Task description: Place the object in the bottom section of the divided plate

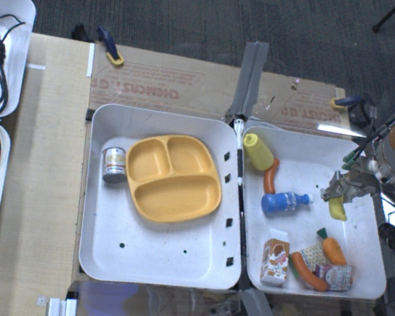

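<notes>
claw [338,193] over right bin [382,251], divided plate [174,178] in left bin [95,249]

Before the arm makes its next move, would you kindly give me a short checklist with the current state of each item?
1. Divided plate lies flat in the left bin: ok.
2. Plate's bottom section free of objects: ok.
3. Small can sits beside the plate, outside it: ok.
4. Hand is over the right bin: ok.
5. Small yellow object sits just below the hand; gripped or not: cannot tell.
</notes>
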Robot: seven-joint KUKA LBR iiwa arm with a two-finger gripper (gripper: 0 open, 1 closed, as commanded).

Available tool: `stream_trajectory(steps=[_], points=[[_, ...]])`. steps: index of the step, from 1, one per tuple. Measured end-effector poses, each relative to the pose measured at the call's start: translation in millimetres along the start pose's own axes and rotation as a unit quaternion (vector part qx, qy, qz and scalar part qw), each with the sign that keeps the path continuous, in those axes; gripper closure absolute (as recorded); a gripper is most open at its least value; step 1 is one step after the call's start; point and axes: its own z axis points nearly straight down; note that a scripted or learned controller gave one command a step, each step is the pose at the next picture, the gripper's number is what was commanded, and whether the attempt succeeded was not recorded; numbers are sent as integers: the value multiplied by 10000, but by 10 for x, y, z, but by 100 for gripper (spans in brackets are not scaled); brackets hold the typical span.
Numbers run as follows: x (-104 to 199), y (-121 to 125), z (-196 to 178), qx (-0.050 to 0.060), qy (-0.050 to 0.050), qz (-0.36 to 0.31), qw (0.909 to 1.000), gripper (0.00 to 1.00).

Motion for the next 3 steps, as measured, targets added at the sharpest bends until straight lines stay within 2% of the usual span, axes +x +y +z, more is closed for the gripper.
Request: stream_trajectory(steps=[1,2,3], points=[[1490,-442,152,17,1,1166,9932,100],[2592,-486,216,5,-8,372,9993,100],[2590,-486,216,9,-7,377,9993,0]])
